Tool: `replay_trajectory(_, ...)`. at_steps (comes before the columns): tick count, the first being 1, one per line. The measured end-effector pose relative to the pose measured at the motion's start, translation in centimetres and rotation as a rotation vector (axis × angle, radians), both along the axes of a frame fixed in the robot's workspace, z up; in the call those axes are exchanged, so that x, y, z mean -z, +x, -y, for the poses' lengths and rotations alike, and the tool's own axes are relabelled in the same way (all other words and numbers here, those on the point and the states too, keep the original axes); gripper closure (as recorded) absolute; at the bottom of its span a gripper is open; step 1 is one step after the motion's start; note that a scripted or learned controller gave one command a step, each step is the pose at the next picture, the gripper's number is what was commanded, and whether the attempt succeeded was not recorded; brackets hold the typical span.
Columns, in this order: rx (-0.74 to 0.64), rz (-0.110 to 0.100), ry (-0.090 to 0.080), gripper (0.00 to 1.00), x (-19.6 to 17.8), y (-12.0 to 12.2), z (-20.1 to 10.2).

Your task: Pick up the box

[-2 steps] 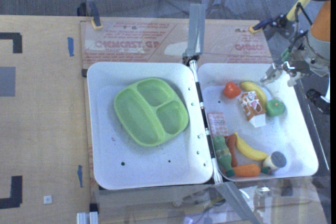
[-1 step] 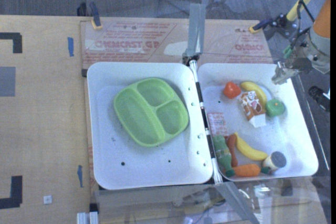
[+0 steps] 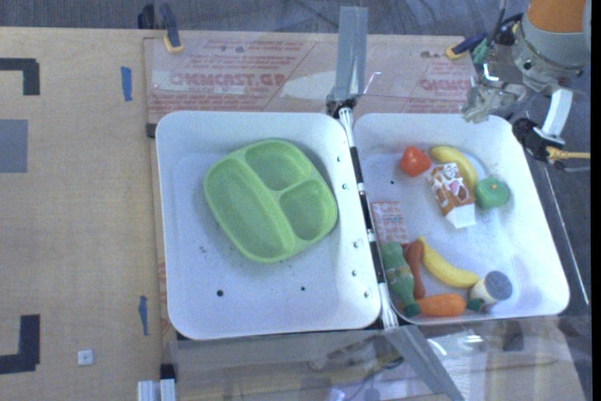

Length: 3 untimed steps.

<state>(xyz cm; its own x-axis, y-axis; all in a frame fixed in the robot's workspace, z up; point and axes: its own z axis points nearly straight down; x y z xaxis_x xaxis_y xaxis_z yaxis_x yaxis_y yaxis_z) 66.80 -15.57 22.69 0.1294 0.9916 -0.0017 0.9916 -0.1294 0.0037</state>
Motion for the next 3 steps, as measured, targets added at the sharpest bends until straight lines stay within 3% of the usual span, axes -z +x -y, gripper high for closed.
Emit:
replay_trajectory(1, 0.244, -0.001, 0.001, 1.0, -7.6, 0.0, -1.9)
replay_trajectory(2, 0.531, -0.002, 0.002, 1.0, -20.9, -0.1, -5.9)
replay_trajectory(3, 0.382, -0.006, 0.002, 1.0, -20.8, -1.3, -16.1)
